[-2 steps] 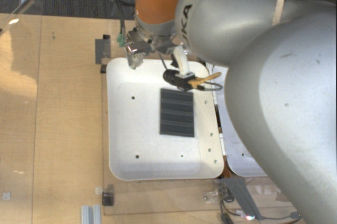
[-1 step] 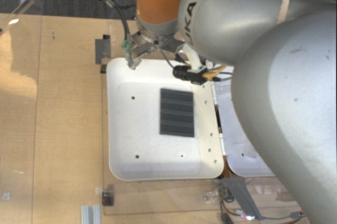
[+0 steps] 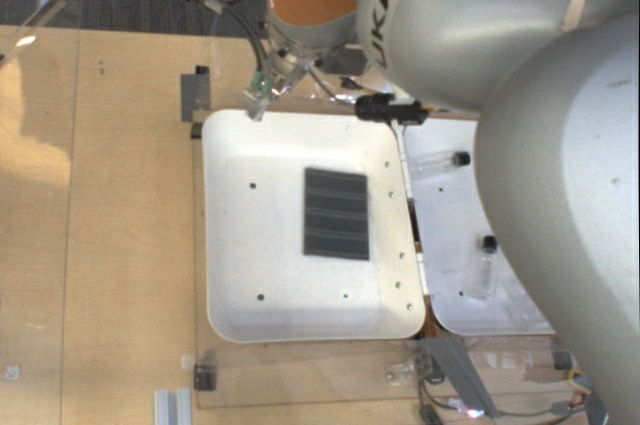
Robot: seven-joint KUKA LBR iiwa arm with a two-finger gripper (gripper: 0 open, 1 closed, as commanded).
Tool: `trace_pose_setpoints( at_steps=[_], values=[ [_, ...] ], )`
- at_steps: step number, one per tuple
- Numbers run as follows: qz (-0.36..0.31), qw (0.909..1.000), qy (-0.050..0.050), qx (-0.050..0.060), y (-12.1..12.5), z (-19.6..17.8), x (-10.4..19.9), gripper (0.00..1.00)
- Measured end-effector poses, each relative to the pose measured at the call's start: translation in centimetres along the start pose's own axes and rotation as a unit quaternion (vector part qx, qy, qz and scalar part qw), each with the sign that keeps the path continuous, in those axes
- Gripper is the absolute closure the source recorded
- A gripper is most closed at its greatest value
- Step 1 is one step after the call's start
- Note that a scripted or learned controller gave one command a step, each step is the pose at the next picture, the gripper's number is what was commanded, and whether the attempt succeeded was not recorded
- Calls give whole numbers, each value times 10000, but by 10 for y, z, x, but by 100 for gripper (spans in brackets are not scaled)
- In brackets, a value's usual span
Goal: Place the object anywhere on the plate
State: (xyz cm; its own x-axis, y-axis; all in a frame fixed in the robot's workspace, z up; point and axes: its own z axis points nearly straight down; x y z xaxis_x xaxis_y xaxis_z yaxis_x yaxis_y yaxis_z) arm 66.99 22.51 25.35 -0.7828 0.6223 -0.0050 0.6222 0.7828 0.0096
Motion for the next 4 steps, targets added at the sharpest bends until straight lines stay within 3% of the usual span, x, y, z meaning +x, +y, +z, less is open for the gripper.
trace_pose_setpoints(
  at_steps=[1,2,3,4],
  values=[
    [1564,9877,15,28,-8,153,7,100],
    [937,9956,15,21,-84,157,83,100],
    [-1521,9883,-63,-81,-123,157,125,100],
    [-2463,9692,4,-6,-98,22,140,100]
  ],
)
